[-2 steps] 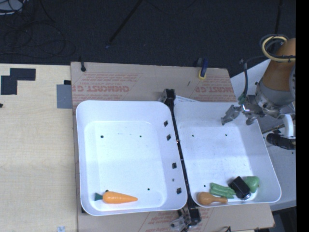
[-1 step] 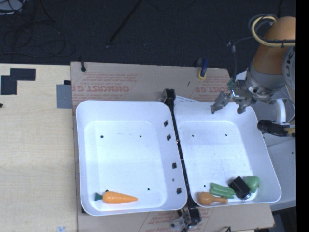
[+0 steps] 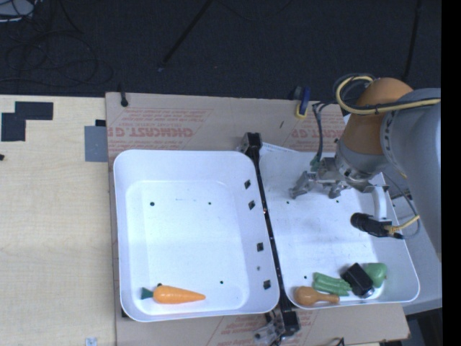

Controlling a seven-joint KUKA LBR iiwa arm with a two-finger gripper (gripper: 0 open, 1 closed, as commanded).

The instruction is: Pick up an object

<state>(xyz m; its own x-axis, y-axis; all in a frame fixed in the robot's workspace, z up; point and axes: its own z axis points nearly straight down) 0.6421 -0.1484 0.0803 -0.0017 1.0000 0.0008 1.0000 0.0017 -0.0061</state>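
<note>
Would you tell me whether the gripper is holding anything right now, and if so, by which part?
Nothing is held: the gripper hangs open over bare floor of the right bin.

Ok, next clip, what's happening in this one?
A grey arm reaches in from the right, its end effector over the upper part of the right bin, holding nothing visible. A toy carrot lies in the left bin. Green, black and orange items sit clustered at the right bin's near edge, untouched.
</note>
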